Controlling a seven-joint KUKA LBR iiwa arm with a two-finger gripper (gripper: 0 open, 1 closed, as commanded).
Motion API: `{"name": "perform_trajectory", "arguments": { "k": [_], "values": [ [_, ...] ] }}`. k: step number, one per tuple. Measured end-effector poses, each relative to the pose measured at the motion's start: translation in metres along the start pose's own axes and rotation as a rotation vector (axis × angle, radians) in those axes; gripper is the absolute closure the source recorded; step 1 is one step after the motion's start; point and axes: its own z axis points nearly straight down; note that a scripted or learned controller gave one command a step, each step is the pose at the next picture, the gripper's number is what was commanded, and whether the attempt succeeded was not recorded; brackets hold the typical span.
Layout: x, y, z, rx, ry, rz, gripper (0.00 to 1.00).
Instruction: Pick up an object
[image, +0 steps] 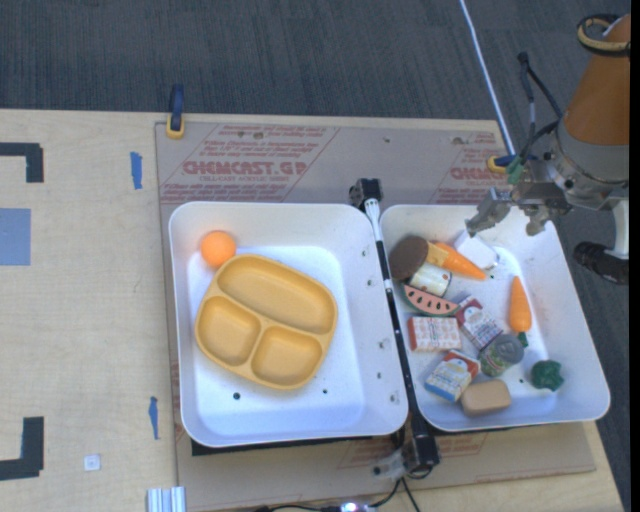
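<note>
At upper right, above the right bin (590, 385), we saw the gripper (512, 214) with fingers spread apart, holding nothing. We read "CHEMCAST" on the board (245, 166) behind the bins.

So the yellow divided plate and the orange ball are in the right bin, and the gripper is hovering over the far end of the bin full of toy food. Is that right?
Not quite. The camera view shows the yellow divided plate and the orange ball in the left bin, not the right. The rest holds: the gripper hovers over the far end of the right bin, which holds the toy food.
</note>
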Motion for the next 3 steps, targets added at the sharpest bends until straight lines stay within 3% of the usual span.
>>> {"name": "perform_trajectory", "arguments": {
  "k": [1,2,3],
  "values": [
    [0.020,-0.040,0.160,-0.003,0.000,0.000,0.00],
    [0.012,-0.108,0.160,-0.003,-0.001,0.002,0.00],
    [0.012,-0.106,0.149,-0.010,-0.002,0.001,1.00]
  ]
}}
